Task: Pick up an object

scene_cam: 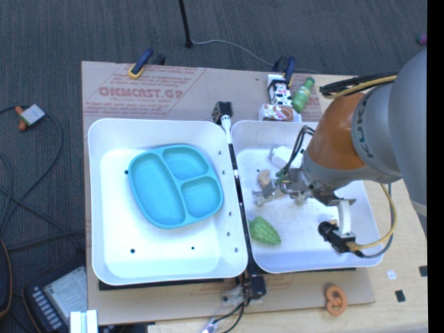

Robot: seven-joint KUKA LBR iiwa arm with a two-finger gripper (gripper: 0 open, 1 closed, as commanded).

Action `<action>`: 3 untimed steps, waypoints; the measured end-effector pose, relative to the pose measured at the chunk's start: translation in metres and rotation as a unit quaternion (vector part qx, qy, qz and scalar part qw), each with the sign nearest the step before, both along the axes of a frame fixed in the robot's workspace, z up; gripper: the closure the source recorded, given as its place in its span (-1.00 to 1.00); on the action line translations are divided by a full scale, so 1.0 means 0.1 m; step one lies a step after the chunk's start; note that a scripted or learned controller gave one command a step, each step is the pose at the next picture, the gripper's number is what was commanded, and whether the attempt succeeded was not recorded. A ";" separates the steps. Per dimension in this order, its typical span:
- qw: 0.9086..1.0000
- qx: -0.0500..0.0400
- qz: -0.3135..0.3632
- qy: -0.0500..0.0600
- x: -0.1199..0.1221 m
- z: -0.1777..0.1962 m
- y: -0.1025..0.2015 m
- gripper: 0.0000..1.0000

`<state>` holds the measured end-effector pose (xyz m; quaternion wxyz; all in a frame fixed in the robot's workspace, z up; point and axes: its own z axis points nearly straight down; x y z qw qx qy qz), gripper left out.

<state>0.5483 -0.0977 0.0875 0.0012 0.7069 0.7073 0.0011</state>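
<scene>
The gripper point(267, 194) is in the right bin point(361, 252) beside a green object point(264, 230); its grasp state cannot be determined.

Brown table point(111, 109) with red lettering, set on grey carpet point(69, 19). Blue clamp point(141, 62) at the far left edge, another point(288, 65) at the far middle. Green bottle point(302, 94) and small printed carton point(279, 101) just behind the right bin. Orange ring-shaped piece point(336, 299) on the near edge. Black cable point(208, 44) trailing across the carpet. Small grey and orange device point(30, 115) off to the left.
</scene>
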 end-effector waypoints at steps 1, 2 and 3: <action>1.000 -0.001 0.000 0.000 0.79 0.32 -0.24 -1.00; 1.000 -0.001 -0.001 0.000 0.01 0.00 -0.34 -1.00; 1.000 -0.001 0.000 -0.003 0.66 0.00 -0.06 -1.00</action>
